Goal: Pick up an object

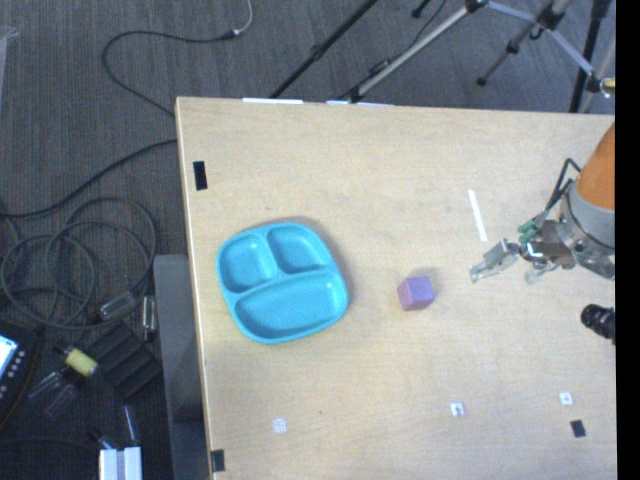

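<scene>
Bench edges lay well clear, with bare wood all around. At nine o'clock we saw a blue divided plate; centrally, a purple cube, unobstructed. At three o'clock the gripper hovered, fingers slightly parted, holding nothing, beneath a white strip.

One fixed camera, mounted high above my bench, looking down at a slant. It sits far enough back to take in nearly the whole light wooden top plus a strip of dark carpet along the left and far sides, with cables and tripod legs there. The bench's left edge runs almost straight down the frame. My arm comes in from the right edge, cropped there.
</scene>
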Available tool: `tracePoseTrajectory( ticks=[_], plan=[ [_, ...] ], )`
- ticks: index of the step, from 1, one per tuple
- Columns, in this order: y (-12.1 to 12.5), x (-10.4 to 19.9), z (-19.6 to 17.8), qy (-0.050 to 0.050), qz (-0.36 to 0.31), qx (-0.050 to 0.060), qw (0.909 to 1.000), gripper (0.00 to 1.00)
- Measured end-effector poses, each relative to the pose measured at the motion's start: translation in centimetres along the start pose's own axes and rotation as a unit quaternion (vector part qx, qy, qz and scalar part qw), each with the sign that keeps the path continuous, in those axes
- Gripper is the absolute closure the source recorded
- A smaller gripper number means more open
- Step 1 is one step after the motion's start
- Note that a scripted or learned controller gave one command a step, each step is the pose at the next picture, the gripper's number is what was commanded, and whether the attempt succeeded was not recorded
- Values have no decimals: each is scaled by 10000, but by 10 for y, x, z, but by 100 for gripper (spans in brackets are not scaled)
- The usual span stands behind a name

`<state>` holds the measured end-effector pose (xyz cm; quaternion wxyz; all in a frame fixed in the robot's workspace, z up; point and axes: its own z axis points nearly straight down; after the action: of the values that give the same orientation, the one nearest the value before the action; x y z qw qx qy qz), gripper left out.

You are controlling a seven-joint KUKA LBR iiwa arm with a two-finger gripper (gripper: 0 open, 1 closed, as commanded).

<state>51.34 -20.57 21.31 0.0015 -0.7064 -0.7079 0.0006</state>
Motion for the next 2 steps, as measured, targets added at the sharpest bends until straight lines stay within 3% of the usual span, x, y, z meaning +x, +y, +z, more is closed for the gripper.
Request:
tracePoseTrajectory(
  ticks=[1,2],
  plan=[
    [27,64,45,0,477,7,9989,0],
    [32,62,130,-3,538,1,9986,0]
  ],
)
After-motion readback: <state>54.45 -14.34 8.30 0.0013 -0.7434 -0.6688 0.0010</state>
